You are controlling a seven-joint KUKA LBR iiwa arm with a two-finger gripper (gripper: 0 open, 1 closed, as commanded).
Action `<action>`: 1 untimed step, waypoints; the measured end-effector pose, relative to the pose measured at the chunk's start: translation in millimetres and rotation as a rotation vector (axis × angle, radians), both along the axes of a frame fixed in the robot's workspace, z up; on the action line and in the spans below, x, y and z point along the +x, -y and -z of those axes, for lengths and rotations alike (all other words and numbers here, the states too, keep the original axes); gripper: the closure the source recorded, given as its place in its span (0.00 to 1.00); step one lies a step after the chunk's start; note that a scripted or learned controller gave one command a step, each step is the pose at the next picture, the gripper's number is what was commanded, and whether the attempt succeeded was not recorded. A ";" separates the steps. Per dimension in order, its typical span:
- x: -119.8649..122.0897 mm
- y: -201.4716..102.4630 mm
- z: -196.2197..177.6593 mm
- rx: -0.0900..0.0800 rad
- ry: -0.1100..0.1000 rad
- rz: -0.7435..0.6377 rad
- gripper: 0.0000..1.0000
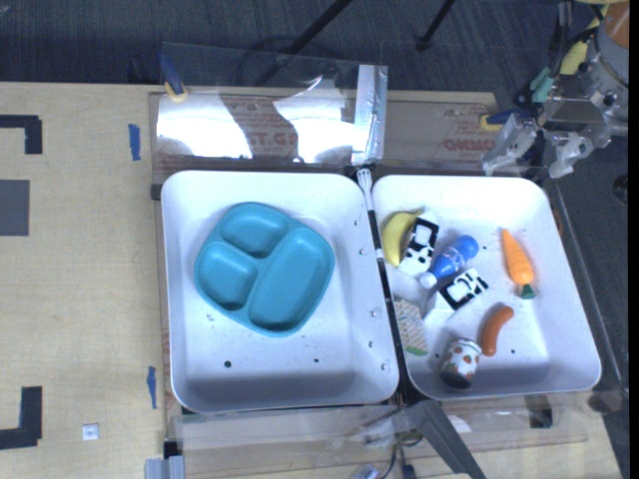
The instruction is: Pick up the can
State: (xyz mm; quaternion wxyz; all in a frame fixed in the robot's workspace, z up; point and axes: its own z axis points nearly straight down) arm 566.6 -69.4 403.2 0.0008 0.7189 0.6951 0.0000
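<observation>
The can (pixel 460 361) is a short round one with a white, red and dark label. It stands near the front wall of the right bin (pixel 564 342), just left of an orange-red sausage (pixel 495 328). My gripper (pixel 528 158) hangs over the bin's back right corner, far from the can. Its fingers (pixel 498 158) are spread open with nothing between them.
The right bin also holds a banana (pixel 396 236), black-and-white toys (pixel 421 245), a blue bottle (pixel 454 257), a carrot (pixel 517 259) and a flat packet (pixel 409 328). A blue divided plate (pixel 265 267) lies in the left bin (pixel 190 367). Foil-covered cardboard (pixel 270 118) stands behind.
</observation>
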 end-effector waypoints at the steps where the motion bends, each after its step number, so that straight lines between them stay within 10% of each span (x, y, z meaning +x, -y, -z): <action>1: 1.2 -1.2 -10.7 -0.002 0.004 -0.004 1.00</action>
